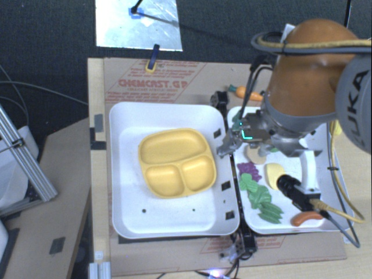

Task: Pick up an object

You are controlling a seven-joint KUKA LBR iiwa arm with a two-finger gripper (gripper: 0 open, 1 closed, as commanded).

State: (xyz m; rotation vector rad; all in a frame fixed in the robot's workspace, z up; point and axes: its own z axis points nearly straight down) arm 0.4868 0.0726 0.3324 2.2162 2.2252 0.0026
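On the cardboard-covered counter [174, 80], the right bin [273, 228] held toy food. Purple grapes [249, 169] lay just beside the pincer [256, 141], with green leaves [260, 199] further out. Nothing looked lifted, so I judged the pick not yet made. I could not tell how wide the pincer stood.

We see a grey arm [357, 97] with a broad orange band [308, 68], and a small teal light glows at the gripper [254, 146]. Left of the gripper, a plain yellow tray [174, 161] lies in a white bin [125, 173]. Just below the gripper, in the other white bin [273, 228], we find purple grapes [249, 170], green leaves [260, 197], a pale yellow piece [273, 173] and an orange-red sausage [306, 218]. Just above the gripper sits an orange carrot [247, 93]. The board [192, 74] under the bins is tan with red lettering. Farther up and left of the gripper are a blue and yellow clip [153, 58] and a silvery sheet [139, 16].
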